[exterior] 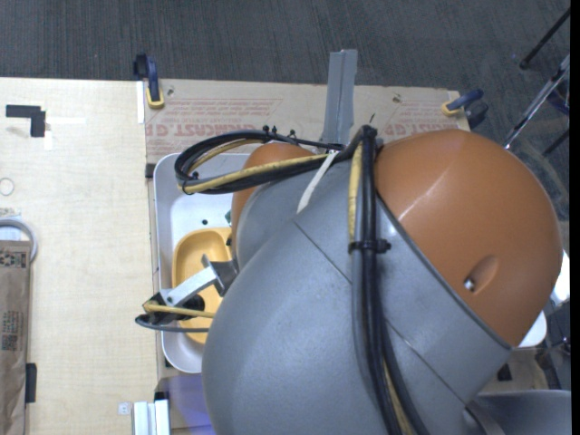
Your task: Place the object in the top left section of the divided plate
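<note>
The grey arm (362,315) with its orange band fills most of the view and covers the bins. At its left edge a yellow divided plate (195,252) shows in part inside the white bin (168,207); its sections are mostly hidden. A grey part of the wrist with yellow cable (181,302) hangs over the plate's near side. The gripper's tips are hidden under the arm. No object to place can be made out.
Black and yellow cables (236,166) loop over the bin's far side. A cardboard sheet (236,116) lies behind the bins, held by clamps (145,71). A light wooden bench top (72,243) spreads to the left, with a brown packet (11,333) at its edge.
</note>
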Robot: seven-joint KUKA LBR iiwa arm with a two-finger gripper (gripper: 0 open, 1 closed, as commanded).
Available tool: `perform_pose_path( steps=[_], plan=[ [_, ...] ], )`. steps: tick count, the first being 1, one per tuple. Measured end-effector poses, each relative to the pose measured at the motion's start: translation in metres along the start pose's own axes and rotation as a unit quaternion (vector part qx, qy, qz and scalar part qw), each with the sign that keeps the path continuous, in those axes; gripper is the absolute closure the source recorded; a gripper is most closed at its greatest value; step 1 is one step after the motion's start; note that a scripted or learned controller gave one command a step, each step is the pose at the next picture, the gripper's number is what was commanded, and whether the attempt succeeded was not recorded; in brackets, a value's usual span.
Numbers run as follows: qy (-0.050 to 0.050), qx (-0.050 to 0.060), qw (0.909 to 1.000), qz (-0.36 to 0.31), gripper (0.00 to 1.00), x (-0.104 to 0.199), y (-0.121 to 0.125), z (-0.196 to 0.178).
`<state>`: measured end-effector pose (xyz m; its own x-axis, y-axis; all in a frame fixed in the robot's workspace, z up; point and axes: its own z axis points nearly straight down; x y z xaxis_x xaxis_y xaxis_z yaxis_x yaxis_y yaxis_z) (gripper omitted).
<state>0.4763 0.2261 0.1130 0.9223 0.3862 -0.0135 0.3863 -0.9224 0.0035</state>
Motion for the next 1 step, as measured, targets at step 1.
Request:
perform_pose_path(
  steps=[1],
  plan=[
    [0.007, 0.005, 0.9967, 0.081, 1.0, 0.0415, 0.015, 0.0138]
  ],
)
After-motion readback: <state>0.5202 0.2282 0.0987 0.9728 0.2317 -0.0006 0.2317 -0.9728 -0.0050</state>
